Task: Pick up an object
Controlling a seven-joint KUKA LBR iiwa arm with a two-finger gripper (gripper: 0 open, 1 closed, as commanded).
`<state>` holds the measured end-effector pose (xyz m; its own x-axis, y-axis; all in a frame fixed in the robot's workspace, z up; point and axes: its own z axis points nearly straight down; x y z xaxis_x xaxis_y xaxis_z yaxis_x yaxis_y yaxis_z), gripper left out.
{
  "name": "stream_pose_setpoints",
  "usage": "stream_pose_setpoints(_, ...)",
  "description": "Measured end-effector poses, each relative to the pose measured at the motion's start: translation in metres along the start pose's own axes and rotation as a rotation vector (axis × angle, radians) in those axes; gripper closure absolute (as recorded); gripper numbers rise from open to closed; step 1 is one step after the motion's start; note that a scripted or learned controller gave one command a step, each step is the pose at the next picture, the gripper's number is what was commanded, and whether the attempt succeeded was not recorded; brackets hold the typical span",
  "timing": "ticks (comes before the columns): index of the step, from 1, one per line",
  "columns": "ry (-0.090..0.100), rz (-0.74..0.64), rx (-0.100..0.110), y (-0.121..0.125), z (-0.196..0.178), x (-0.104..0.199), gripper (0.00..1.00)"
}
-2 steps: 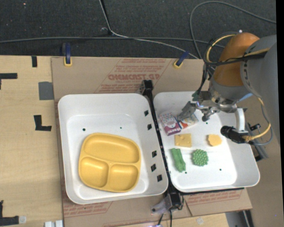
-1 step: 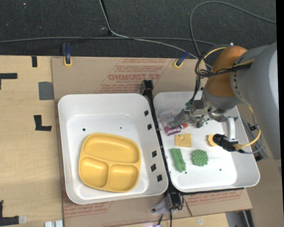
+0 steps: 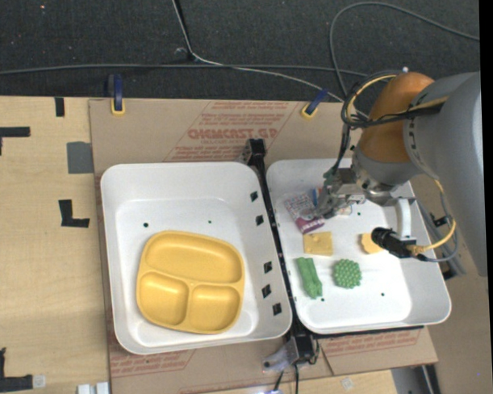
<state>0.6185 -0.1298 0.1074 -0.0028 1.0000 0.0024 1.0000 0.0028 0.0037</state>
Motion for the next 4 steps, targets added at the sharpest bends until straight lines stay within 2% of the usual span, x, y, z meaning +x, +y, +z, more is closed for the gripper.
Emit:
stream_pose_setpoints(3,-0.004,0.001,-0.001,0.001,-0.181,0.001,1.0)
stream_pose_setpoints(4,-0.001,-0.002,0.006,-0.026,-0.17,0.055,1.0)
